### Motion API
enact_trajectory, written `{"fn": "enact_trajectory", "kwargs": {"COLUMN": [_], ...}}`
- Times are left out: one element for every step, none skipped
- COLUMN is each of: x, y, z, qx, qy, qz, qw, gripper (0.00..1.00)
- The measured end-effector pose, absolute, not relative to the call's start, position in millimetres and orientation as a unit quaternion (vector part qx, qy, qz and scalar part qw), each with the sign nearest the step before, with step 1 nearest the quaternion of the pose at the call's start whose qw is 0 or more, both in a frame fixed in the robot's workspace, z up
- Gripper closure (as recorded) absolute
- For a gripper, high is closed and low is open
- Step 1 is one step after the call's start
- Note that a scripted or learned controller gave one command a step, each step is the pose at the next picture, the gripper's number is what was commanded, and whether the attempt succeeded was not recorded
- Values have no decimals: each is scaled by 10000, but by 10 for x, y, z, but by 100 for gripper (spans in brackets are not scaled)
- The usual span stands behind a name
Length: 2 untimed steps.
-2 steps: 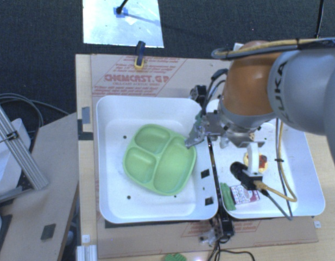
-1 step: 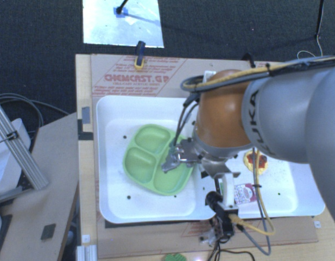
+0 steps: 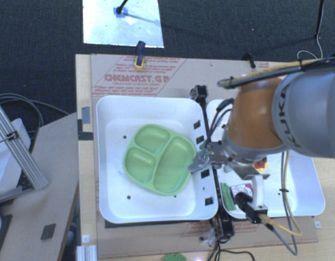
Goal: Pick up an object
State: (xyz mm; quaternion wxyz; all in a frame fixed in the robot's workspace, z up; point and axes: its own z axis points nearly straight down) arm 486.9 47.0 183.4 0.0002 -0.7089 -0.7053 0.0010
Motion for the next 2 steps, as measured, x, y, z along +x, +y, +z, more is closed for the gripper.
{"fn": "enact_trajectory", "kwargs": {"x": [5648, 6071], "y": [-387, 566], "z": [1865, 3877], "qx": [-7092, -7026], "qy": [-7050, -7115], "qz": [-12, -97], "qw": [-48, -68], "gripper": [0, 0]}}
